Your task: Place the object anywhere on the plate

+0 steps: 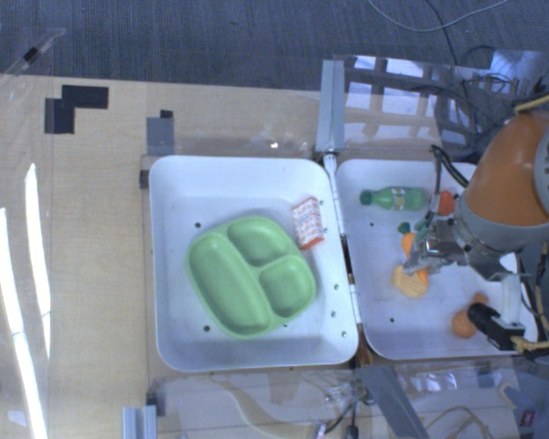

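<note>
Table carries two white bins side by side, so pick side and place side stay apart.

Left bin: green plate w/ three compartments lies flat, roughly centre, nothing on it. That makes a wide, easy target, which fits "anywhere on the plate". Small white-and-orange packet lies just beside plate's upper-right rim, on bin floor, not on plate; may touch the rim, can't tell.

Right bin holds the loose stock. A green bottle lies on its side near the back wall, and a small orange bit sits below it. A yellow object is mid-bin, w/ an orange lump nearer the front right.

Gripper hangs low over the yellow object, just at its upper-right edge, arm coming in from the right. Prob. that's the thing meant for the plate, so the task's object is in the right bin, well apart from plate. Whether gripper is spread or closed: can't tell, too small and blurred. Can't tell any contact either. Judged stage: approach or grasp, transfer not yet done.
</note>
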`<state>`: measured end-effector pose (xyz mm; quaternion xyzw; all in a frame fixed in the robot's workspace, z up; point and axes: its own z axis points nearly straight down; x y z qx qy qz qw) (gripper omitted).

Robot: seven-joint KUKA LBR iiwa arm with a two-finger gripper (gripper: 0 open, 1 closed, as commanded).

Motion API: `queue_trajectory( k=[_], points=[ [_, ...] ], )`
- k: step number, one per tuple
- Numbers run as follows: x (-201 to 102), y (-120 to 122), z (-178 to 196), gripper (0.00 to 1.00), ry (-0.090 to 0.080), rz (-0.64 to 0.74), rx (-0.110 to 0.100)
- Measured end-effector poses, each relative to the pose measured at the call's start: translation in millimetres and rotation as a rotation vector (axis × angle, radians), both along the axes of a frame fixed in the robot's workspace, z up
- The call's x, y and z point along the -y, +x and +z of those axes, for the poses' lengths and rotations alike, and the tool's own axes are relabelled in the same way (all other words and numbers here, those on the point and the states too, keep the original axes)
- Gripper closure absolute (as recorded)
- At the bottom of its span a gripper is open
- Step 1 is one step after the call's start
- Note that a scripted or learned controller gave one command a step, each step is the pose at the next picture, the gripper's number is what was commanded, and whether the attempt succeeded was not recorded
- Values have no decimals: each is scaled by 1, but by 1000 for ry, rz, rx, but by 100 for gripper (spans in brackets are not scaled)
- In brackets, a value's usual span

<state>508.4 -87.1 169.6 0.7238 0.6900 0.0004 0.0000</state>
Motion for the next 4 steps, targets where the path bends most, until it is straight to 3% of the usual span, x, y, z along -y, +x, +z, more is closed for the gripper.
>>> queue_trajectory(
  k=[1, 2, 3, 4],
  points=[
    [-54, 13, 13, 100, 0, -39, 0],
    [-134, 18, 20, 100, 0, -47, 0],
    [-205, 26, -32, 100, 0, -46, -2],
    [-205, 26, -31, 0, 0, -47, -2]
  ],
)
